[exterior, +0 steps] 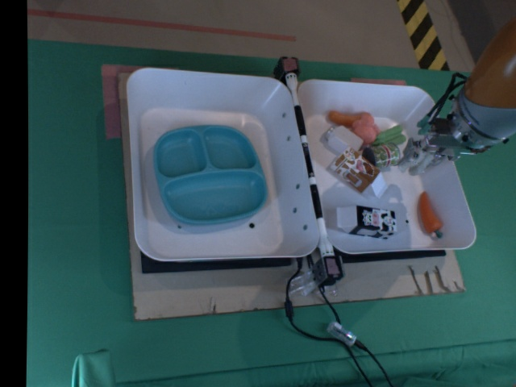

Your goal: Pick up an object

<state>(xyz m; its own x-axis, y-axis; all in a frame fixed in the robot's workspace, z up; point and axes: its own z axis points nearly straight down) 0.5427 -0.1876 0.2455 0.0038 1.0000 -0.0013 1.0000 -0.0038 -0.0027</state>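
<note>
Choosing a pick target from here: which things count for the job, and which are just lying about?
Job:
pincer
carrot
milk carton
snack box
right bin

Lying about:
blue plate
left bin
cable

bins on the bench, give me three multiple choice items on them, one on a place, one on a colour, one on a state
1. Where does the divided plate lie?
A. in the left bin
B. in the right bin
C. on the green cloth

2. What colour is the divided plate?
A. red
B. blue
C. yellow

3. How does the black-and-white carton sit?
A. standing upright
B. lying on its side
C. stacked on the plate

Answers:
1 A, the plate sits in the middle of the left bin.
2 B, its three compartments are all light blue.
3 B, the carton lies flat on the right bin's floor, near the front, with the gripper further back.
</note>
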